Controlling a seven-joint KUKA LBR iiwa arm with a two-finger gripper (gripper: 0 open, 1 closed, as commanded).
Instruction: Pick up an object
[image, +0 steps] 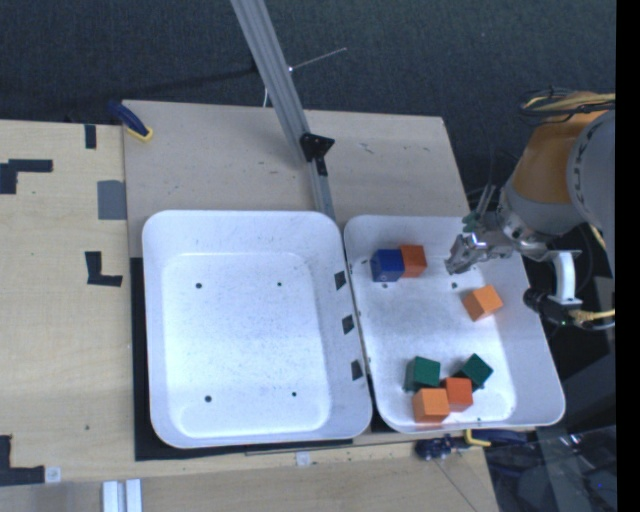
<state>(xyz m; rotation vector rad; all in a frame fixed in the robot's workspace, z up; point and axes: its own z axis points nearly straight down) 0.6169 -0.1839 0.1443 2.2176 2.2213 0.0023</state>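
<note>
Orange block (483, 301) — just below fingers (461, 254); untouched.

Both bins are white, the left bin (245, 330) faintly speckled with a few dark dots. In the right bin (400, 320) lie one blue block (387, 265), two green blocks (423, 372) and four orange blocks (483, 301). The bench (60, 330) is pale tan wood with black and grey marks. The arm (560, 170) is grey with an orange band.
</note>
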